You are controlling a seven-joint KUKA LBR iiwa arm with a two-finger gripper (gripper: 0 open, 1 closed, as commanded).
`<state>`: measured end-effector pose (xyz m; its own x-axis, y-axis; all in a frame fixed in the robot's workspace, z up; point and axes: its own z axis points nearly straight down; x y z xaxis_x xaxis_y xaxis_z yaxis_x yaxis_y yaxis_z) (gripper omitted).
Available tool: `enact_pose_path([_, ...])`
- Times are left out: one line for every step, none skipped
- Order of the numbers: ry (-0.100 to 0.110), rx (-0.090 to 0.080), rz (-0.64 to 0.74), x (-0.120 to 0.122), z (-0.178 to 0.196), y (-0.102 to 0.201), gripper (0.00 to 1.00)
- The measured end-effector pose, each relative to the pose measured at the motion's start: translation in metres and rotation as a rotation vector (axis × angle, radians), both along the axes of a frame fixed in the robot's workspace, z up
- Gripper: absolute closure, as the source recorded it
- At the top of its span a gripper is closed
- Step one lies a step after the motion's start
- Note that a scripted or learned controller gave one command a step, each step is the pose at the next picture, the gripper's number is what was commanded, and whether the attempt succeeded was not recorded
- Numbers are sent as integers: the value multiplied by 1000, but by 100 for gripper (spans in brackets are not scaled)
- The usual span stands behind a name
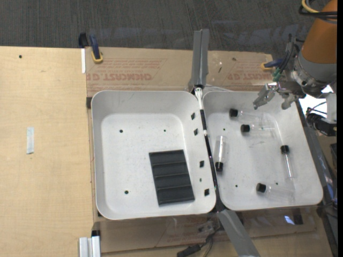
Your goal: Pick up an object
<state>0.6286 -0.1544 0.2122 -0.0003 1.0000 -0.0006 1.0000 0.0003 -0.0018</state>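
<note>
Camera view — pincer (274, 96) above right bin (300, 197).

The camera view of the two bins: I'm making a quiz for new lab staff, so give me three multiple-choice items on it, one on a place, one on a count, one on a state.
1. Where does the black ribbed block lie?
A. in the left bin
B. in the right bin
C. on the cardboard behind the bins

2. How many clear tubes with black caps lie in the right bin?
A. one
B. two
C. five

3. How is the hand placed?
A. pressed on the black block
B. above the right bin's far right corner, nothing between its fingers
C. lifting a tube over the left bin

Answers:
1. A, the block sits in the lower middle of the left bin.
2. C, five black caps show, each on a clear tube.
3. B, it hangs at that corner, apart from every tube.
</note>
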Motion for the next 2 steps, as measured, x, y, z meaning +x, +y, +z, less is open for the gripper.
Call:
enact_pose_path([-2,0,65,-10,-120,12,0])
enact_pose_path([0,1,154,-103,-121,-3,0])
